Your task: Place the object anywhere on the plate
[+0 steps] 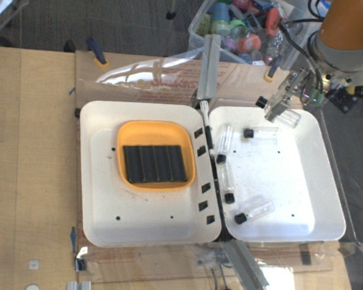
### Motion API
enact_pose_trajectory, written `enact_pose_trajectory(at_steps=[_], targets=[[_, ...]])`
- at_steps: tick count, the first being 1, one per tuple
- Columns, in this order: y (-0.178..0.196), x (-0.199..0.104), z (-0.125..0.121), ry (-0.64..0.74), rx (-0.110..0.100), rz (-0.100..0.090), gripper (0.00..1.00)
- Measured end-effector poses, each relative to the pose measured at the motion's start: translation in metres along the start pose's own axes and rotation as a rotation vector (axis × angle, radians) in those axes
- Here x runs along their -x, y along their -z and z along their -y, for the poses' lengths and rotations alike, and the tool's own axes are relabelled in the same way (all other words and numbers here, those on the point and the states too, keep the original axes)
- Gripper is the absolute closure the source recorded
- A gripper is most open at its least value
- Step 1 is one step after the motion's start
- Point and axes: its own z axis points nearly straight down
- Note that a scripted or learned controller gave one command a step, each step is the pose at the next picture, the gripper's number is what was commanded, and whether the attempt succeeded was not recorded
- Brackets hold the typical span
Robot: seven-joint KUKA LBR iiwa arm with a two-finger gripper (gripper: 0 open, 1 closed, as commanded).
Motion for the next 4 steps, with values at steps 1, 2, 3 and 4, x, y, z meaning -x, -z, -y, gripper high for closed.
enact_pose_trajectory(at_steps=[1, 2, 3, 4], targets=[[0.019, 0.003, 0.011, 0.087, 0.000, 0.000, 1.00], [0.035, 0.003, 0.010, 0.351, 0.001, 0.001, 1.00], [0.078, 0.022, 0.033, 0.640, 0.002, 0.003, 1.00], [-0.068, 0.043, 0.066, 0.685, 0.002, -0.004, 1.00]])
